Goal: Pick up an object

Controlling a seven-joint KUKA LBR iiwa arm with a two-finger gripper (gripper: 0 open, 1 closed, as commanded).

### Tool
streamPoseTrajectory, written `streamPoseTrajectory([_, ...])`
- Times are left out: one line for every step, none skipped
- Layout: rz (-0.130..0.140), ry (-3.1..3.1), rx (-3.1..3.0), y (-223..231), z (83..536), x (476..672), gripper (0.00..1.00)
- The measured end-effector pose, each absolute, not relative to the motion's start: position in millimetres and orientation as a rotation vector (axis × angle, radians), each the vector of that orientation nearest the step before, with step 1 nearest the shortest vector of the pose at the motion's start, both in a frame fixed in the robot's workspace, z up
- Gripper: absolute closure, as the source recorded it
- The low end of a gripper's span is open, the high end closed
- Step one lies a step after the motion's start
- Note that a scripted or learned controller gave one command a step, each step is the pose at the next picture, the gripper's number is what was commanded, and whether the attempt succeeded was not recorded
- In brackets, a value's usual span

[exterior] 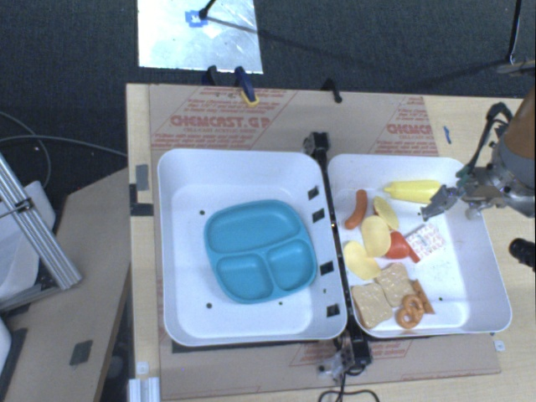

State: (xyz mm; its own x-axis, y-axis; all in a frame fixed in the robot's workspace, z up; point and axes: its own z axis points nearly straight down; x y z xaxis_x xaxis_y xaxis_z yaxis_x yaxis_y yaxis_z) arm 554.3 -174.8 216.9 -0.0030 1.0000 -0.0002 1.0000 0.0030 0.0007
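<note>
The right bin [469, 308] holds several toy foods: a yellow banana-like piece [411, 191], a red-orange sausage [359, 209], yellow chips [376, 236], a red piece [399, 245], a white packet with red dots [427, 241], tan crackers [373, 303] and a pretzel [410, 312]. My gripper [456, 203] hangs over the bin's upper right part, just right of the yellow piece and above the packet. It is open, and nothing sits between its fingers.
The left bin [184, 224] carries a blue three-compartment plate [260, 251]. A black divider with clips [328, 224] runs between the bins. A shiny metal sheet [199, 23] lies beyond the bench. An aluminium frame [33, 233] stands at the left.
</note>
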Motion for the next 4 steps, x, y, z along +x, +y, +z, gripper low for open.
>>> streamPoseTrajectory([-0.006, 2.229, 2.227, -160.4, 89.1, 520.3, 0.0])
streamPoseTrajectory([0.008, 2.219, 2.207, -181.2, 166.5, 583.1, 0.0])
streamPoseTrajectory([0.005, 2.21, 2.205, -158.5, 86.9, 567.2, 0.0])
streamPoseTrajectory([0.002, 2.218, 2.219, -182.9, 142.0, 542.4, 0.0])
